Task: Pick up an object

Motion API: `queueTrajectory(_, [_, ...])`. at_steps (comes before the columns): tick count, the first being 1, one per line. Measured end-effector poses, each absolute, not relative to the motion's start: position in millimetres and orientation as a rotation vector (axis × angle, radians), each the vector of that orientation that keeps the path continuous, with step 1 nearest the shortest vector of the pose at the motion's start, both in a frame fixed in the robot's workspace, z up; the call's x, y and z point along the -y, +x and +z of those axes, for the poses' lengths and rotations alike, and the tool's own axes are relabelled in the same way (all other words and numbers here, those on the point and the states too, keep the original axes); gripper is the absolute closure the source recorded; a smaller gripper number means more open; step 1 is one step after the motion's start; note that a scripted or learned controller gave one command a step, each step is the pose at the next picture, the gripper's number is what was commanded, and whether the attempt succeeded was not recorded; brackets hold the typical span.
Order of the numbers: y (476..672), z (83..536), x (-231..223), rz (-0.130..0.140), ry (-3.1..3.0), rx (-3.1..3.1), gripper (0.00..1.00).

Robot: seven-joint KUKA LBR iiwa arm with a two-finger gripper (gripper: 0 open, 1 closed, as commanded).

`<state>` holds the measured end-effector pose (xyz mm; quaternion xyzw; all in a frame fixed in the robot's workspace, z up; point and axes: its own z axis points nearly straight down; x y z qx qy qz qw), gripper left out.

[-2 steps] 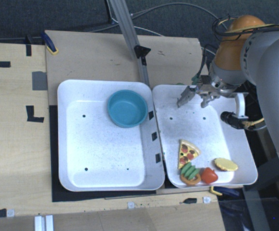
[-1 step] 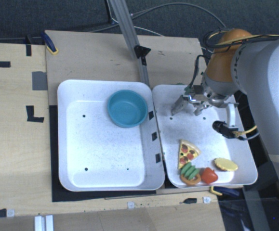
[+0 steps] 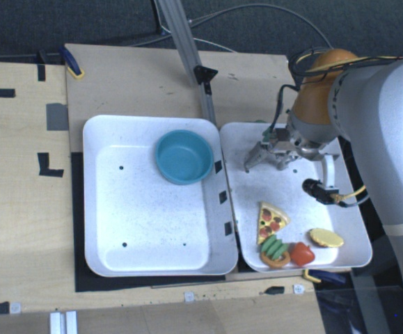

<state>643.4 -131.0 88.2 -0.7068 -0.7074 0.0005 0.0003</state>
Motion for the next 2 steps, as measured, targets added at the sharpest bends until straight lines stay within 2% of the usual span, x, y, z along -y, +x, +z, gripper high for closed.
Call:
queueTrajectory(1, [643.9, 100, 131, 0.0, -2.222, 2.224, 1.0])
queueTrajectory(2, [639.4, 151, 140, -0.002, -2.223, 2.223, 1.0])
